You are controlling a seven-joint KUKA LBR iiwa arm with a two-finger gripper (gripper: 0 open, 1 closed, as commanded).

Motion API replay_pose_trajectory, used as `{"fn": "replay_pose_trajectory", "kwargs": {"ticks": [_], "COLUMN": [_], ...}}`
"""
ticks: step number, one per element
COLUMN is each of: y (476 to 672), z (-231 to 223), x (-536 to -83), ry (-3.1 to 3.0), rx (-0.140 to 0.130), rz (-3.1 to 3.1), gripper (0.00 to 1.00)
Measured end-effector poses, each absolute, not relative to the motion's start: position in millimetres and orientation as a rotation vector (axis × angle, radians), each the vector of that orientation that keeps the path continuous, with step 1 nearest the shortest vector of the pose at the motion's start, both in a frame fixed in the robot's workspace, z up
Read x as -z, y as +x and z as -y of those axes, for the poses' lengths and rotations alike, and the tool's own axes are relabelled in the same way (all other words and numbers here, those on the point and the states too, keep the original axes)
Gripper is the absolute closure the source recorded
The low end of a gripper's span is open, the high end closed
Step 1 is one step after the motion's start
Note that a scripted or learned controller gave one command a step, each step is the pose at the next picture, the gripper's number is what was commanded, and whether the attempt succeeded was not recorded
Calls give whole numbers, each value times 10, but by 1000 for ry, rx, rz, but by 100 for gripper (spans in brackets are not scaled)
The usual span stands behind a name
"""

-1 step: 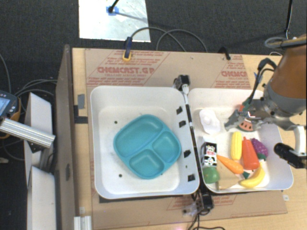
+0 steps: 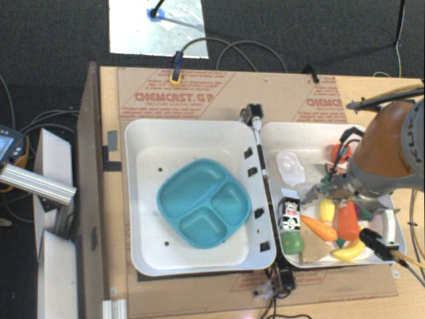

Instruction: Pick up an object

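Left shallow white bin (image 2: 149, 178) holds a teal three-compartment plastic tray (image 2: 204, 203); right white bin (image 2: 302, 135) holds toy foods, including an orange carrot (image 2: 319, 228). The gripper's (image 2: 330, 190) opening cannot be told.

Teal divided plate (image 2: 204, 203) in left white bin (image 2: 149, 153)

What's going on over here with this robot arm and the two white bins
The arm reaches in over the right bin, above a pile of toy food: a carrot, a banana, a green piece. Nothing looks lifted yet. The left bin holds a teal divided plate.
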State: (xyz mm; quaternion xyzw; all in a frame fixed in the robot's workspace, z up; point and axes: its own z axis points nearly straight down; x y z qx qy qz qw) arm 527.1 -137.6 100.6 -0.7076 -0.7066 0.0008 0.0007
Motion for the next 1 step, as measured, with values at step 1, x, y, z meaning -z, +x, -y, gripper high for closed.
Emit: {"fn": "replay_pose_trajectory", "kwargs": {"ticks": [1], "y": [5875], "z": [1615], "x": [-1363], "ry": [-2222], "rx": [6], "rz": [2234], "gripper": [0]}}
